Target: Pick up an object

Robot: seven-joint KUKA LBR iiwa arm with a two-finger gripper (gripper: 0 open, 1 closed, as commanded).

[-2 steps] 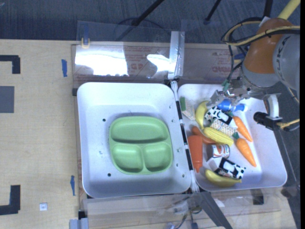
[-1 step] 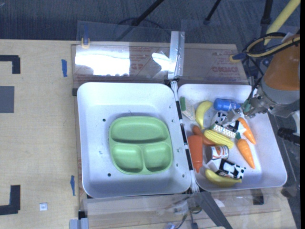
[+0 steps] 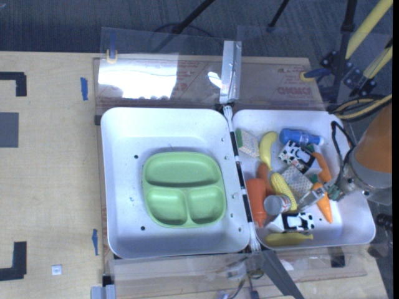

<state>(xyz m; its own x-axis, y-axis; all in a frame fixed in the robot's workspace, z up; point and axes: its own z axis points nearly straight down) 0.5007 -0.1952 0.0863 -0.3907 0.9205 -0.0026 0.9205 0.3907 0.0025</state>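
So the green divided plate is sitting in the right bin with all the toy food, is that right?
Not quite. The camera view shows the green divided plate in the left bin, on its own. The toy food, such as the banana and carrot, is in the right bin.

Two white bins, one green tray, two bananas, one blue bottle

R bin holds a jumble: yellow banana upright-ish near top left, blue bottle lying across top, cow-print b/w toy below it, orange carrot along left wall, corn cob slanted mid-bin, small carrot at right, 2nd banana flat by front wall.
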